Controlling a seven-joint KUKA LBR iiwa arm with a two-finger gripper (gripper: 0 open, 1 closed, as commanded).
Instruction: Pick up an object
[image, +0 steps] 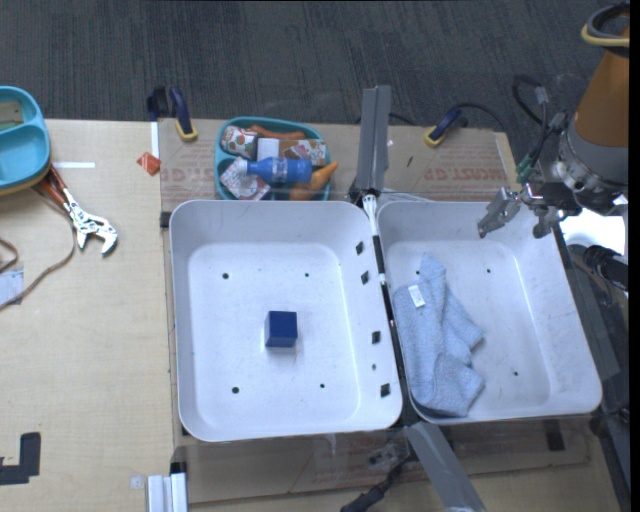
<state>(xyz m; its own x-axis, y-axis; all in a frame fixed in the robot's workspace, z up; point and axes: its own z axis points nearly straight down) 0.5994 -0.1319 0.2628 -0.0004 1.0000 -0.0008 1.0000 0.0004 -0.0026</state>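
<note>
Your gripper (520, 208) is hanging above the far right corner of the right bin (560, 300), its two fingers spread apart with nothing between them. The grey wrist and orange band are rising from it toward the upper right, so the arm is sitting high and to the side, apparently keeping the view of both bins unobstructed before a pick.

Below and to the left of the gripper, a light blue cloth (438, 335) is lying crumpled along the left side of that bin, running from mid-bin down to the near wall. It is the nearest candidate, though soft folds are likely to slip from a two-finger pinch.

In the left bin (200, 300), a small blue cube (282, 328) is resting flat near the centre, well apart from every wall, giving you clear approach from above.

Both bins are sitting side by side, touching along a clipped seam, on a brown board atop a pale wooden bench (80, 380). Behind the left bin, a teal tray (272, 160) of assorted packets is waiting. Further left, a wrench (90, 228) and a blue dish (22, 135) are lying on the bench. Clamps are holding the board's far edge, and dark carpet is showing beyond
</note>
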